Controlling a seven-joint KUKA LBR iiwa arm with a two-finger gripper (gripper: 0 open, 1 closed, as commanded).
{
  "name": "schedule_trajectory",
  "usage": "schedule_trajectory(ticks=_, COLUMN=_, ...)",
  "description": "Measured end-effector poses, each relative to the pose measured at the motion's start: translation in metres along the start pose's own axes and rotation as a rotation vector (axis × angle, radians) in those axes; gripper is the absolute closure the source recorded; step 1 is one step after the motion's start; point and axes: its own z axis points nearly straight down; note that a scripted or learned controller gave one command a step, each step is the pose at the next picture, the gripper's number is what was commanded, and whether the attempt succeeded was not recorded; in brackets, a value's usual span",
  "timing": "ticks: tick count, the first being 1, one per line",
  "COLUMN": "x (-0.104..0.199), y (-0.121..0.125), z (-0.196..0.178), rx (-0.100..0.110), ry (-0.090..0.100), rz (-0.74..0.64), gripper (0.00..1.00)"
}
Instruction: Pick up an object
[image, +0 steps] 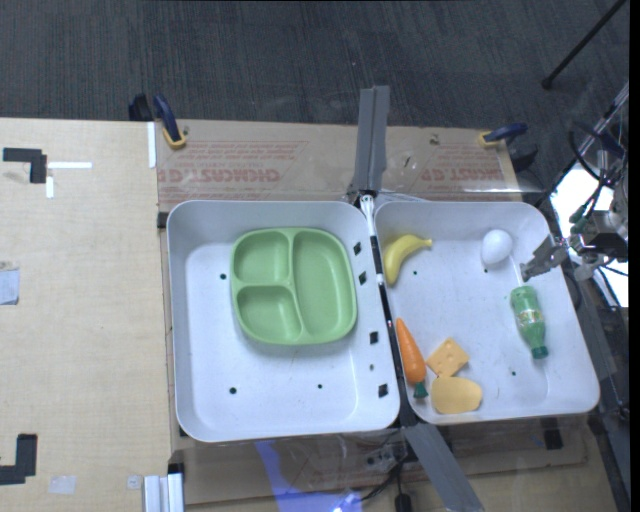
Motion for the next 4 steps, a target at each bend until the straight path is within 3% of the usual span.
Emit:
schedule_trajectory(ticks=1, x=-0.015, y=-0.011, z=0.144, rx=0.0, ry=0.003, rz=0.018, gripper=0.0)
schedule_trajectory(ticks=2, x=-0.016, y=-0.011, z=0.137, rx=0.004, ry=0.004, rz=0.02, gripper=1.0)
schedule_trajectory(ticks=3, x=0.052, y=0.033, z=0.138, rx=-0.001, ry=0.0, rz=0.122, gripper=1.0)
schedule_trajectory(ticks=4, x=0.058, y=0.022, z=0.118, rx=0.0, ry=0.0, rz=0.066, gripper=1.0)
